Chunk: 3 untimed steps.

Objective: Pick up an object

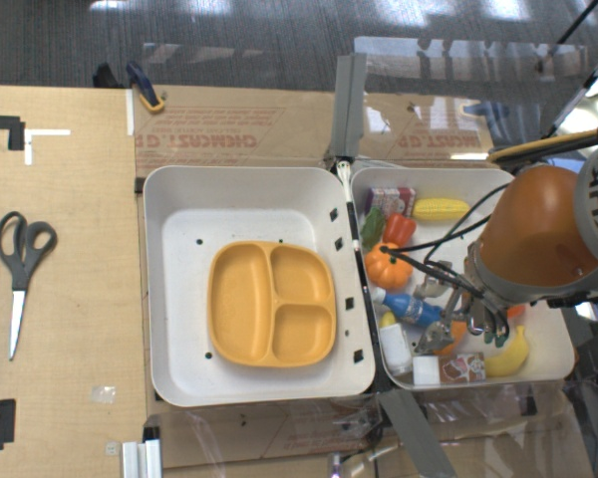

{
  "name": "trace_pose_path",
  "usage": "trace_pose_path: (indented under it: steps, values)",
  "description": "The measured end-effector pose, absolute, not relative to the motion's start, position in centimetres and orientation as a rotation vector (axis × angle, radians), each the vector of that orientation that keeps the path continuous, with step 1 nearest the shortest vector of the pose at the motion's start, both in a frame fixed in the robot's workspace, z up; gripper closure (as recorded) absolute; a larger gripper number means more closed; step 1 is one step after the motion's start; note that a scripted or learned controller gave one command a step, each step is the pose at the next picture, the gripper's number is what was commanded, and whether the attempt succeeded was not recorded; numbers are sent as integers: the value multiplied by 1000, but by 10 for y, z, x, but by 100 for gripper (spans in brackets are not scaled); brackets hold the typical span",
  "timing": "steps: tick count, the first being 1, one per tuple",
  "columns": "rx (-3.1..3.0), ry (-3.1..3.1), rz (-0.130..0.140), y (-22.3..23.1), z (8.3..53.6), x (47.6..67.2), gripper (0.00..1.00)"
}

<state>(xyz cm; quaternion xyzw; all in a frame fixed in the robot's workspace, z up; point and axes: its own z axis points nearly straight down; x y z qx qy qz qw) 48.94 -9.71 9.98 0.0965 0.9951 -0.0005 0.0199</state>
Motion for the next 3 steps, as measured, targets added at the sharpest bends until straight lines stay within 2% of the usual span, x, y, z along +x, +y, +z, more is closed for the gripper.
trace_pose_path:
  steps: [3]
  values:
    - [288, 3091, -1, -120, 100, 489, 0]
